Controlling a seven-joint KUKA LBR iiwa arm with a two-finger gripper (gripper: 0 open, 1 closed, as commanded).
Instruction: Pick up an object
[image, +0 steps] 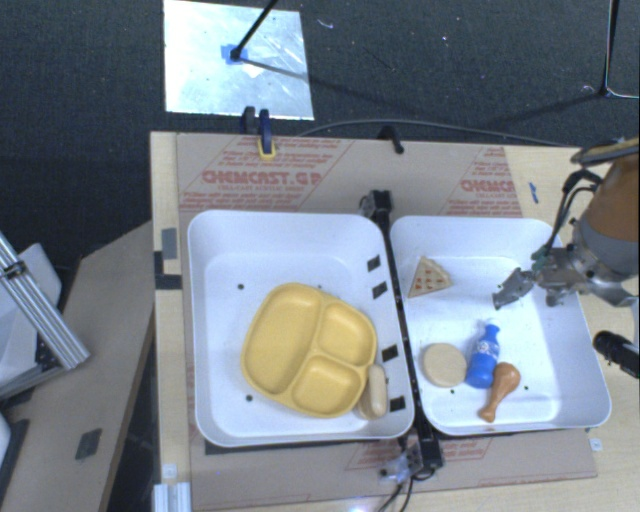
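Gripper (508, 291), fingers parted and holding nothing, hovers above blue bottle (484, 355) with white cap, lying beside drumstick (498, 389)

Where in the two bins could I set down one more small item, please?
Free: the left bin's floor behind the yellow tray, and the right bin's floor right of the drumstick. Crowded: the round cookie, blue bottle and drumstick cluster near the front.

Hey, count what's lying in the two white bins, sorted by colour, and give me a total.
Yellow: 1, the divided plate
Tan or brown: 4, bread roll, round cookie, pizza slice, drumstick
Blue: 1, the bottle
Total: 6
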